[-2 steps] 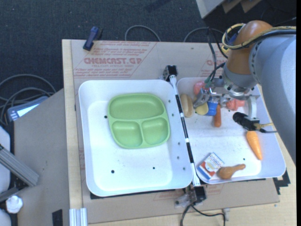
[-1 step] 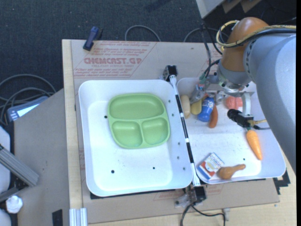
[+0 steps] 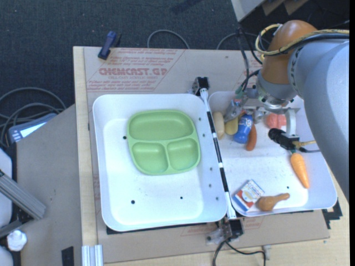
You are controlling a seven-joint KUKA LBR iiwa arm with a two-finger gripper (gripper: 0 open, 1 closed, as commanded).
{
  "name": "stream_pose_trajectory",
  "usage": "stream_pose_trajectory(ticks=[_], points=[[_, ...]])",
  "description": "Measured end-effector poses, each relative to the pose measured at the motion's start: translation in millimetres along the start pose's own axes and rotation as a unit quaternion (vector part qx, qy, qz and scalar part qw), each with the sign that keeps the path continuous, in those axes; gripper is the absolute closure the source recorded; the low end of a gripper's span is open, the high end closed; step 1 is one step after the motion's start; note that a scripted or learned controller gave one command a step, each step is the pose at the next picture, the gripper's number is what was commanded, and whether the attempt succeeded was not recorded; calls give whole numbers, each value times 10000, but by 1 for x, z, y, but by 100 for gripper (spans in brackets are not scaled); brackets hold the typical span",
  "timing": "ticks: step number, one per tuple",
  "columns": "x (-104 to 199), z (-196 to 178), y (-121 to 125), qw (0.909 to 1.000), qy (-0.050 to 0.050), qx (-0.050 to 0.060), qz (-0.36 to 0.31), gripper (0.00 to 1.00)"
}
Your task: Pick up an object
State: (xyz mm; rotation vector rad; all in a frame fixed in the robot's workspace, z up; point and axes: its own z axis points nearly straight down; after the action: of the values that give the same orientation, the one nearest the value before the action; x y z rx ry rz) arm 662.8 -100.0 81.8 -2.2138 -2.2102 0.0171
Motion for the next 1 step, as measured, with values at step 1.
stream_pose_trajectory(ticks=[1], points=[[-8, -2, -62, 10000, -8, -78, -6, 0]])
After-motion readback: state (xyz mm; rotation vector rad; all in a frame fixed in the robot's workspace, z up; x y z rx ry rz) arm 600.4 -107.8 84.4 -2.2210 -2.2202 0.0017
